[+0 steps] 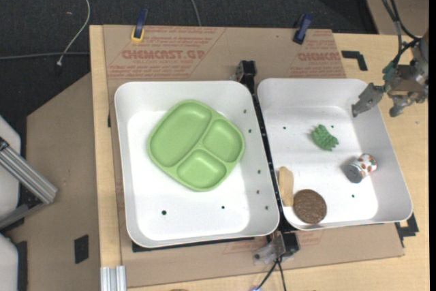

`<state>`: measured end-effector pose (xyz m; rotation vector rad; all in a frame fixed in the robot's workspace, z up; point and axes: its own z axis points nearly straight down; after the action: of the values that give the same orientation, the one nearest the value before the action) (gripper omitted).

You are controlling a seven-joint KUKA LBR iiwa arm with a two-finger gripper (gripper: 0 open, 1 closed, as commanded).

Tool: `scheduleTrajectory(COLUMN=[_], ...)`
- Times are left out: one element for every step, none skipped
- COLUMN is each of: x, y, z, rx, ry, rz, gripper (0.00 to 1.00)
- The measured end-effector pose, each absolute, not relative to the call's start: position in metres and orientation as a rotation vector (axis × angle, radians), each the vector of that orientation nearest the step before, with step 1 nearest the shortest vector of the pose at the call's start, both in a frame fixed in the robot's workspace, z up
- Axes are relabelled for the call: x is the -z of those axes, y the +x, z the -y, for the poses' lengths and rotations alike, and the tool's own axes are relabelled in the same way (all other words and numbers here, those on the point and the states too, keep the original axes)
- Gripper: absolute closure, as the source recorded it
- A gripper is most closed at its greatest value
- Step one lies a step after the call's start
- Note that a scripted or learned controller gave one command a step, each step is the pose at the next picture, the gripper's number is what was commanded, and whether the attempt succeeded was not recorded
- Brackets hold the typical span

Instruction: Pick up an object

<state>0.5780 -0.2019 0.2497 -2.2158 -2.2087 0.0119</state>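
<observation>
Well left of gripper (379,100), green toy (325,137).

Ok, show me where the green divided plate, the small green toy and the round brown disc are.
green divided plate (196,144): camera view, on its central ridge, left bin.
small green toy (325,137): camera view, on its body, right bin.
round brown disc (309,206): camera view, on its flat top.
</observation>
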Motion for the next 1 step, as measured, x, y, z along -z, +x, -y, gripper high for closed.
scheduleTrajectory(x=[-0.2577], y=[0.5805], z=[0.2010], rx=[0.000], ry=[-2.220], rz=[2.221], gripper=[0.00])
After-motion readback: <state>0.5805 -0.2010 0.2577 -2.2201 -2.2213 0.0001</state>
